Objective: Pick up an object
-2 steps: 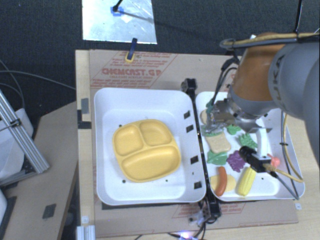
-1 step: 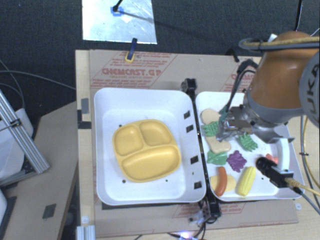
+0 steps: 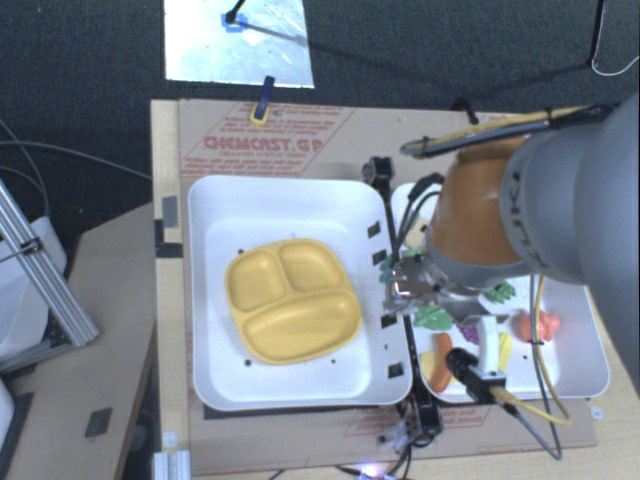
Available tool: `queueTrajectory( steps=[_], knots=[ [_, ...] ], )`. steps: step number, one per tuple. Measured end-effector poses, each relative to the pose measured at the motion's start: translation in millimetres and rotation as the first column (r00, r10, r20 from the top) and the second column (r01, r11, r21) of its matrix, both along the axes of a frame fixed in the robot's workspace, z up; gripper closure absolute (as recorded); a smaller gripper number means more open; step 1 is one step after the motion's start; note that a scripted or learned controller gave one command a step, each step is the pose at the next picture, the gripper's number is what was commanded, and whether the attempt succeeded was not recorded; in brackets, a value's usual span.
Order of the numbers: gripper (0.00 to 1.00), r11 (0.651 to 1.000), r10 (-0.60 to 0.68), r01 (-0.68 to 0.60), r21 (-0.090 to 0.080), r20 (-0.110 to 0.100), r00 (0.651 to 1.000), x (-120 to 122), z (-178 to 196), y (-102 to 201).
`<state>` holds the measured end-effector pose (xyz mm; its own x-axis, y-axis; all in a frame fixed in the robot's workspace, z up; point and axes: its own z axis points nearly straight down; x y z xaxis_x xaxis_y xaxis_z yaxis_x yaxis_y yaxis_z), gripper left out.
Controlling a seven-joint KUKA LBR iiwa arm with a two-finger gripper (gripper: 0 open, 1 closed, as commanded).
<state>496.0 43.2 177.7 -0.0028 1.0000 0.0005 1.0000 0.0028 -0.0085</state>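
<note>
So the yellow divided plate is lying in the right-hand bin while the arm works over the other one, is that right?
Not quite: the camera view shows the yellow divided plate lying in the left-hand bin, not the right-hand one. The arm does work over the other one, the right-hand bin, where small toys lie.

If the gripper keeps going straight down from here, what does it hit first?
Probably the green toy in the right bin, just under the gripper; depth is hard to judge from this slanted view.
</note>
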Motion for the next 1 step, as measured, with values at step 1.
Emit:
queueTrajectory(
  steps=[1],
  knots=[
    [1.0, 1.0, 0.008, -0.008, 0.002, 0.022, 1.0, 122.8, 8.2, 65.8]
  ],
)
